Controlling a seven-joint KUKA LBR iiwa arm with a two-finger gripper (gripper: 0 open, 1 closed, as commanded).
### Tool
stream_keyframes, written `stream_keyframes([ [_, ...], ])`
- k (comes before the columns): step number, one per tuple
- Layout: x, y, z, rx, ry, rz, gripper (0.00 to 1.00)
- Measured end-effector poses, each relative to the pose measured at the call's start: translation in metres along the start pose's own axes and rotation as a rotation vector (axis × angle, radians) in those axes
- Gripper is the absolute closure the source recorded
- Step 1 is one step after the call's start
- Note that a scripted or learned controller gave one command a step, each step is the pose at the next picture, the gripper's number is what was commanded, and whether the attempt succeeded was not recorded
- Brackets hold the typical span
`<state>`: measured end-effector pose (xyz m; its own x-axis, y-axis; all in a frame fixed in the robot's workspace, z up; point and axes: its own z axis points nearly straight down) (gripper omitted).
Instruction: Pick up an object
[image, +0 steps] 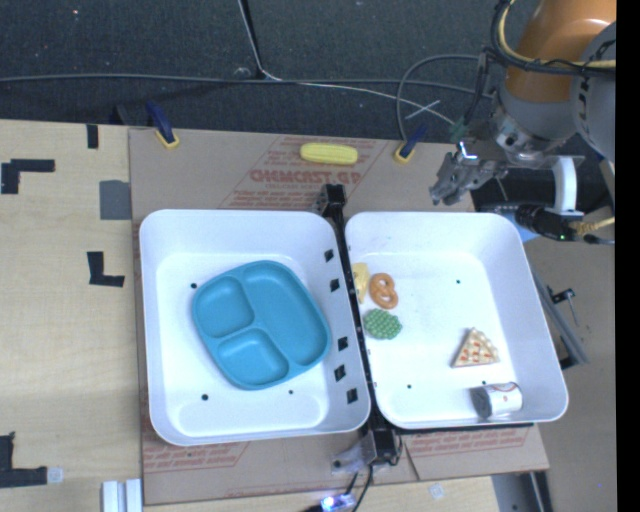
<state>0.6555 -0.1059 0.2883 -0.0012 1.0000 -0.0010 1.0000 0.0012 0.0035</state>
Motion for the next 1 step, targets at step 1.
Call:
stream_keyframes([
  [1, 0.0001, 0.0002, -0.0063, 0.004, 0.0, 0.0, 1.0],
])
